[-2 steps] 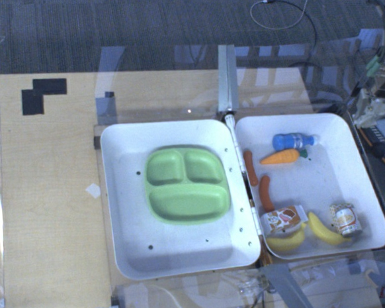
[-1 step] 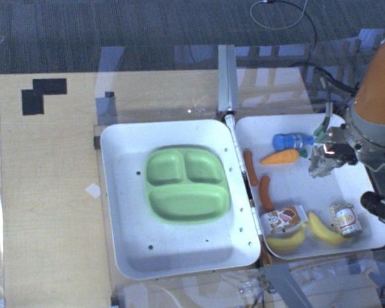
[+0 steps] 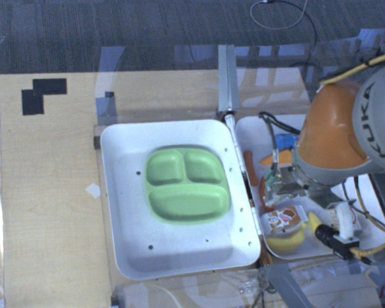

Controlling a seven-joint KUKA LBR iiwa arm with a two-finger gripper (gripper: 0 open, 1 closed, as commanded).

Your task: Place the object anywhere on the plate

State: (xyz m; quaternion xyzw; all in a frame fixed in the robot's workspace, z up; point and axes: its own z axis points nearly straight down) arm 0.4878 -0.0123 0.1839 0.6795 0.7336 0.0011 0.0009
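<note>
the green plate [image 3: 185,184] lies at nine o'clock from the claw [image 3: 279,184]; cannot tell its grip.

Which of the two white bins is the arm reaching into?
The right bin, cluttered with a banana and small items; the left bin holds the green plate.

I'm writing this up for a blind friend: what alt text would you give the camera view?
Seen from above, a grey and orange robot arm reaches from the right into the right bin, which holds a banana and other small items. The left bin holds a green divided plate with nothing on it.
</note>
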